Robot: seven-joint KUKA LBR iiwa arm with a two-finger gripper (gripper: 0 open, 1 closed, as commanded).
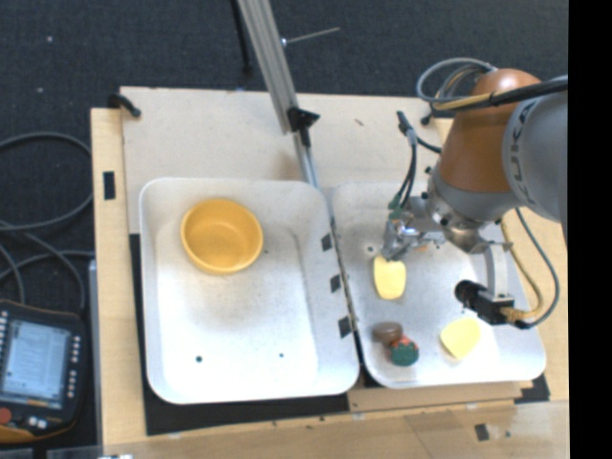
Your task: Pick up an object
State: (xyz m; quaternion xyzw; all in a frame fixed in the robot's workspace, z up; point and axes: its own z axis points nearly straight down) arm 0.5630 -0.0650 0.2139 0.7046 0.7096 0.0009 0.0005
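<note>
Hovering low in the right shallow white bin (516, 352), the two-finger gripper (394, 250), just above the pale yellow rounded block (389, 279); finger state impossible to tell. Nearby: yellow wedge-shaped piece (461, 338), small brown lump (386, 332) touching a green and red round object (404, 352). Well apart in the left white bin (163, 352): an orange plastic bowl (222, 235).

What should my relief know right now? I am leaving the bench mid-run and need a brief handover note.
End effector: low in the right bin, at the top edge of a pale yellow piece; its grip is unclear.
Right bin also holds a yellow block, a brown lump and a green and red object.
Left bin: orange bowl.
Done: arm positioned over the pale yellow piece.
Left: a confirmed grasp and lift.
</note>
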